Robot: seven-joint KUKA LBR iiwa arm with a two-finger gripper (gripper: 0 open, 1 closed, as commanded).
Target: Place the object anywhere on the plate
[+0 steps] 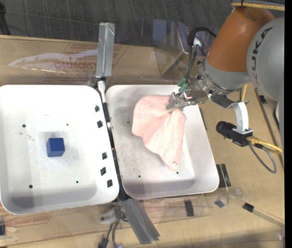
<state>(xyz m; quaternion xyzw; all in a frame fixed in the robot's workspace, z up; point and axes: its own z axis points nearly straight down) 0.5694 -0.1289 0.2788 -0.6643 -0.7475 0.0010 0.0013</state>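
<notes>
A pink cloth (158,128) lies crumpled in the right bin (135,172), spread from its middle toward the back right. One corner of it is drawn up into a peak, and my gripper (177,103) is shut on that corner, near the bin's back right. The rest of the cloth drapes down and to the front from the grip. A small blue cube (56,146) rests on the floor of the left bin (11,97), left of centre and far from the gripper.
A divider with black clips (104,138) runs between the two bins. The arm's grey and orange wrist (239,40) hangs over the right bin's back right corner. A yellow cable (267,148) trails over the bench to the right.
</notes>
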